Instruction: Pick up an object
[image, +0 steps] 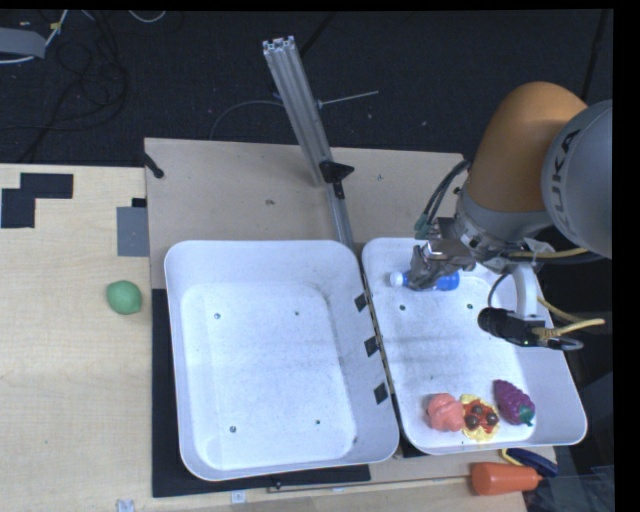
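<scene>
My gripper (431, 268) hangs low over the back left part of the right bin (560, 390). Right under it lies a small blue object (447, 283) with a white end (397, 280) that points left; the gripper's body hides most of it. Whether the gripper touches it cannot be told. At the bin's front lie a pink-orange toy (443, 411), a yellow and red toy (481, 419) and a purple bunch of grapes (513, 401).
The left bin (180, 300) stands beside the right one, with black clips along the shared rim. A green ball (124, 297) rests on the bench at far left. An orange carrot-like toy (505, 478) lies outside the right bin's front edge. A slanted aluminium post (305, 110) rises behind the bins.
</scene>
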